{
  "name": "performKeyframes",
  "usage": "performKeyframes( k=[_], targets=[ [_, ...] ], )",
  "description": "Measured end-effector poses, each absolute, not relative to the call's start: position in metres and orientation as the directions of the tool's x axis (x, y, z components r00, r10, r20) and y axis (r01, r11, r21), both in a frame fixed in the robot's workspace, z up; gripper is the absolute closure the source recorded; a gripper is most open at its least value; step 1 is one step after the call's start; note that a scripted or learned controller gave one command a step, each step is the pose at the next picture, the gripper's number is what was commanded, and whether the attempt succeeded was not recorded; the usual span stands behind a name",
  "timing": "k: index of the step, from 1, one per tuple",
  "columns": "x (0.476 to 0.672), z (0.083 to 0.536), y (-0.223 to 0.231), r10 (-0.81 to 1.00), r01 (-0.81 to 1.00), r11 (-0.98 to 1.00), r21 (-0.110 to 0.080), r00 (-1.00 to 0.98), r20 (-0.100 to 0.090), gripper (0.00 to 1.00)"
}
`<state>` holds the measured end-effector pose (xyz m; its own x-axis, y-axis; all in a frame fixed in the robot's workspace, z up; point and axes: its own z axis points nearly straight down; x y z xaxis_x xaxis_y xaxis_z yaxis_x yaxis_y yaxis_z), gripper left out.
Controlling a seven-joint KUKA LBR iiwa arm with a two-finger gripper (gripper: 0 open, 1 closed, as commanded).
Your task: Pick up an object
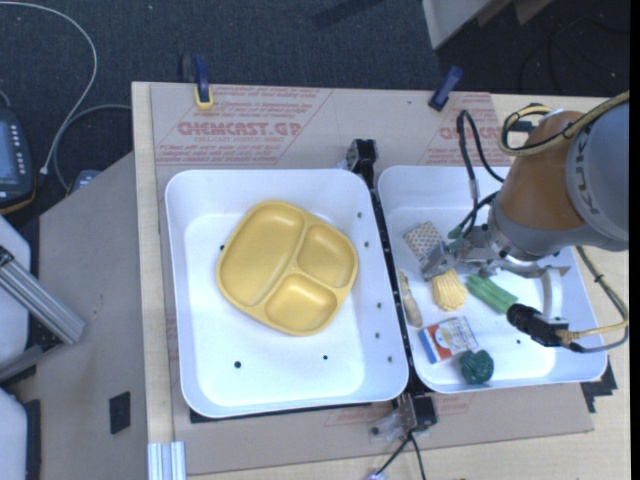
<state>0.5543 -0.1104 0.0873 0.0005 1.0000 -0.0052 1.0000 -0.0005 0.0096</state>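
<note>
The left bin (190, 298) holds a yellow divided plate (288, 266). The arm (560, 193) hangs over the right bin (520, 363), its gripper (452, 256) low beside a yellow corn cob (449, 290); how it is set I cannot tell. Nearby lie a green piece (491, 295), a small card (447, 339), a dark green lump (476, 366) and a grey mesh piece (423, 237).

Divided plate (288, 266) in left bin (190, 298); corn cob (449, 290), card (448, 339), small ball (477, 367) in right bin (575, 366).
</note>
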Motion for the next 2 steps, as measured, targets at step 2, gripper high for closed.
performKeyframes(
  k=[2],
  targets=[
    [0.551,0.157,-0.115,1.0,1.0,-0.001,0.004,0.001,-0.001,1.0]
  ],
)
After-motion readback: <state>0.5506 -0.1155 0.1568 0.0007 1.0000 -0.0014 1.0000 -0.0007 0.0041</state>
